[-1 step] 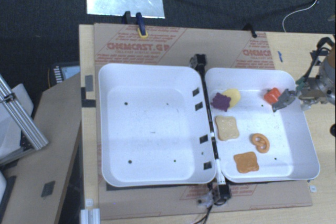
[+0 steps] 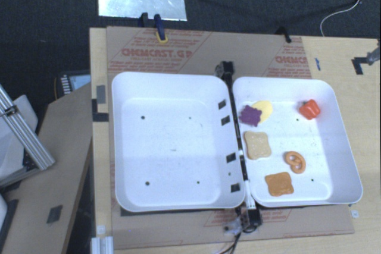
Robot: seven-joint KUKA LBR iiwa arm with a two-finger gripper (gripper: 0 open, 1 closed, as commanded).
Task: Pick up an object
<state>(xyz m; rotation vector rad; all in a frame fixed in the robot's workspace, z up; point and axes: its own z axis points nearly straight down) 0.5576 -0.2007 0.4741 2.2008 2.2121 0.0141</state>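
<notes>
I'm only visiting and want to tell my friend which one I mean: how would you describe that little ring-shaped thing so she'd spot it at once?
Look at the right-hand white bin, the one holding the small toy foods. Go toward its near edge, where the pretzel lies between the pale slice of bread and the bin's right wall, just above the orange-brown cracker. It is the only piece with holes through it, a looped orange-brown ring.

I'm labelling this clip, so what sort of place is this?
Probably a robot test bench in a lab: two white bins clipped side by side, small toy foods such as a pretzel, and cables over dark carpet.
</notes>
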